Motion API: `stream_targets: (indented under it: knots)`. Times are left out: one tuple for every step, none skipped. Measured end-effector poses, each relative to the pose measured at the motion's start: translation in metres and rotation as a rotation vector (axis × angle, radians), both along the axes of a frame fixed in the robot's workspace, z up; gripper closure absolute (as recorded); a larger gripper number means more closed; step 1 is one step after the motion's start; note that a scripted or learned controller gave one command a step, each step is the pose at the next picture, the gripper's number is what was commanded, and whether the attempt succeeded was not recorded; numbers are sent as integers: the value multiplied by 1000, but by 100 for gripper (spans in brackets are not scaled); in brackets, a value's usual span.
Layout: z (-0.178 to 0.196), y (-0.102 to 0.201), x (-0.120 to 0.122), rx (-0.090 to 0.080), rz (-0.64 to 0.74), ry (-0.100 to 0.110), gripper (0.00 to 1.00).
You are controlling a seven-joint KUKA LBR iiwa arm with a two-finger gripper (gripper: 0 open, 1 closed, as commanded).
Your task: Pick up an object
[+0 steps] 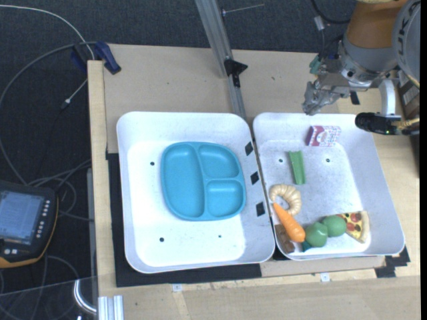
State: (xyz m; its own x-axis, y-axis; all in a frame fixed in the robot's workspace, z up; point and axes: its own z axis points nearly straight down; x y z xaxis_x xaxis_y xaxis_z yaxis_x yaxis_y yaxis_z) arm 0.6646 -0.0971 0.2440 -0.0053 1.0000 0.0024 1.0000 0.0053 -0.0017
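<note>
Although the arm (pixel 383 19) was cut off by the top and right edges of the frame, its orange band and grey wrist could be made out above the far rim of the right bin (pixel 377 172), and the gripper (pixel 317 103) hung just beyond that rim, over the bare bench (pixel 167 79); its metal fingers were small and dark against the wood, nothing showed between them, and I cannot tell whether they were spread or closed. Inside the right bin, nearest the gripper, lay a small purple and white carton (pixel 323 135), boxy and printed, its label too blurred to read. Nearer the camera from the carton lay a flat green stick (pixel 296 167), and past that a pale, ridged ring-shaped pastry (pixel 285 197) touching an orange carrot (pixel 289 224) of smooth plastic. Beside the carrot, at the bin's near rim, sat a rounded green fruit (pixel 325 231), partly hiding something dark beneath it, and a wedge of toy pizza (pixel 355 224) with red dots. Left of the right bin stood the left bin (pixel 140 199), speckled white with rounded corners, bearing a glossy blue divided plate (pixel 202 181) with three compartments. A slanted aluminium post (pixel 217 35) ran out of the frame's top.
</note>
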Motion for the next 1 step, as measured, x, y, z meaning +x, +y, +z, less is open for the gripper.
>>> stream_targets:
  knots:
    - [-12,54,1,0,1,1,100]
